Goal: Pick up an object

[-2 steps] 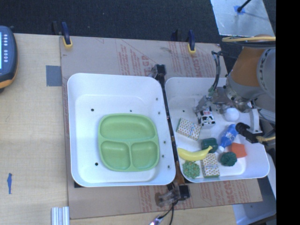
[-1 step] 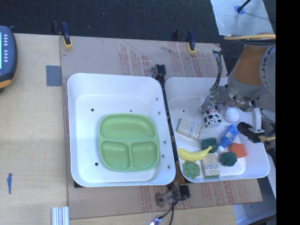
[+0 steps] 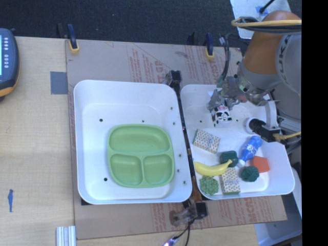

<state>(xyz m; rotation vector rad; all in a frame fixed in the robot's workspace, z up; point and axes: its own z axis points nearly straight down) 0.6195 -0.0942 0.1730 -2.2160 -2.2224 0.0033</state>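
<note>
Two white bins are carried side by side on the counter (image 3: 36,137). The left bin (image 3: 87,101) holds one green divided tray (image 3: 141,155). In the right bin (image 3: 277,181), one banana (image 3: 212,168) lies near the front edge, long axis roughly parallel to that edge, one tip toward the left bin. Around it are seen two patterned packets (image 3: 206,140), three dark green items (image 3: 250,173), one blue bottle (image 3: 250,148) and one orange block (image 3: 261,164). The tool (image 3: 221,106) is located near the bin's rear edge above a small black-and-white object (image 3: 222,117), possibly touching it; whether its fingers are apart cannot be told.

Bright, even overhead light; slightly soft.
</note>
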